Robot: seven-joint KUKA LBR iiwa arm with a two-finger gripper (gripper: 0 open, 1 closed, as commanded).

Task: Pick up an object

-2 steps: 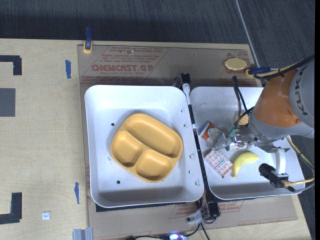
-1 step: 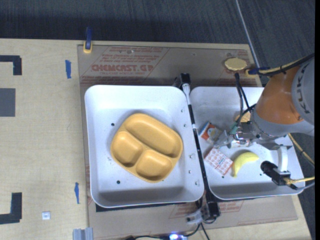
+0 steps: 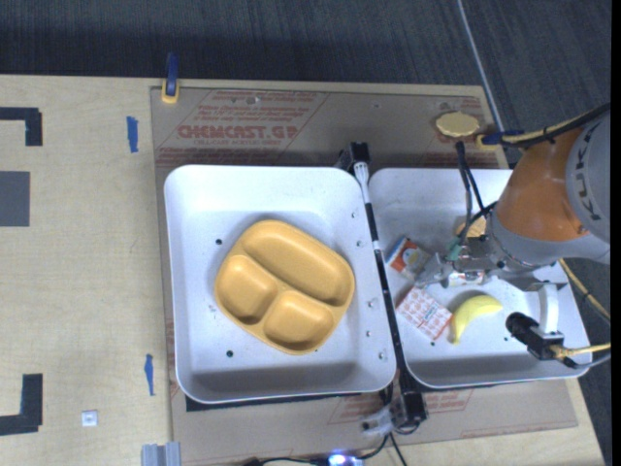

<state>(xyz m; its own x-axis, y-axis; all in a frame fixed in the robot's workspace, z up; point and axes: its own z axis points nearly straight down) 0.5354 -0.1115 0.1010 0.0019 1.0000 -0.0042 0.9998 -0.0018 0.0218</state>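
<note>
A yellow banana (image 3: pixel 473 314) lies in the right bin (image 3: pixel 427 197), near its front. To its left rests a flat white packet with red print (image 3: pixel 423 311). A smaller orange and white packet (image 3: pixel 406 255) sits further back, near the bin's left wall. My gripper (image 3: pixel 454 268) hangs low in the right bin, just behind the banana and to the right of the small packet. The arm's orange band (image 3: pixel 539 202) is above it at the right.
The left bin (image 3: pixel 189 260) holds a large yellow three-part tray (image 3: pixel 283 284). A black divider (image 3: pixel 374 241) runs between the bins. A tan disc (image 3: pixel 458 124) lies on the cardboard behind the right bin.
</note>
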